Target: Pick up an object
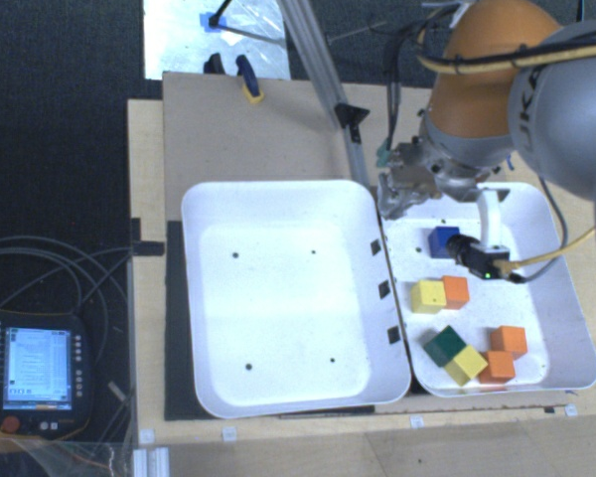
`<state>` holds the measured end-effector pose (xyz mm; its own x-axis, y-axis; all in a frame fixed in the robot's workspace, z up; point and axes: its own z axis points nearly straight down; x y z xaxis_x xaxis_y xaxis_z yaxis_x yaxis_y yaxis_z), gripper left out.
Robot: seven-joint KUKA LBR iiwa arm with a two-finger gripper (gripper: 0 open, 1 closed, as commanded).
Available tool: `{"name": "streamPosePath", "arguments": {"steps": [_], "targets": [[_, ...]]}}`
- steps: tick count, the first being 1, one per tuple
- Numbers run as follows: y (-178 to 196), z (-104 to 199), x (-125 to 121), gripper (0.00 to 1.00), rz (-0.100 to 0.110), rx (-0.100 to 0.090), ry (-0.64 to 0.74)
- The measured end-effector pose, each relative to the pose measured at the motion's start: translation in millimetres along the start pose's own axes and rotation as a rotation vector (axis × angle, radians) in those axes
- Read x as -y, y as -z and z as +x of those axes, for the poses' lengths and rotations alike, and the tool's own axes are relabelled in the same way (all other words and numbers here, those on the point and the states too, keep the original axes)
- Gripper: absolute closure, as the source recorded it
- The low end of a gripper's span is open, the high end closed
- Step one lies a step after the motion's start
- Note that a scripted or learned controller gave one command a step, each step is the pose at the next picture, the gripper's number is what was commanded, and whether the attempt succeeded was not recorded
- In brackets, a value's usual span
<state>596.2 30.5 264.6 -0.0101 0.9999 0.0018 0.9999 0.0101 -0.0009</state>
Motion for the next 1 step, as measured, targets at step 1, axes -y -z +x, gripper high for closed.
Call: {"name": "streamPosePath", "arguments": {"steps": [1], "targets": [[-9.0, 42.1, 3.1, 1.0, 0.0, 0.0, -0.001]]}}
